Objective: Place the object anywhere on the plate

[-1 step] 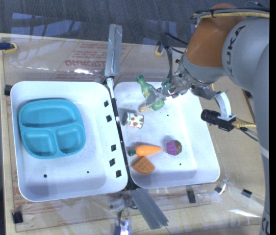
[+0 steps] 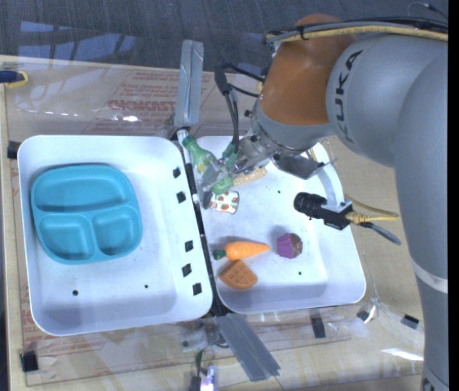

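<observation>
While reaching in from upper right, arm (image 2: 376,96) bent down over right bin (image 2: 339,287); gripper (image 2: 217,177) low at bin's upper-left corner, grip unreadable. Small white patterned object (image 2: 226,203) just below. Blue divided plate (image 2: 86,212) in left bin (image 2: 90,308).

Blue plate (image 2: 86,213), three compartments (one long at top, two smaller below), rounded corners, lies flat in left bin, slightly rotated, nothing on it. Right bin objects: small white item with red/green print (image 2: 226,203) near bin's left wall, tilted, just below the gripper area; orange carrot (image 2: 243,251) with green end pointing left, lying flat mid-bin; dark purple round piece (image 2: 289,245) just right of carrot tip, close, contact unclear; orange-brown waffle-textured piece (image 2: 238,277) below carrot, near front-left corner. All apart from plate
</observation>
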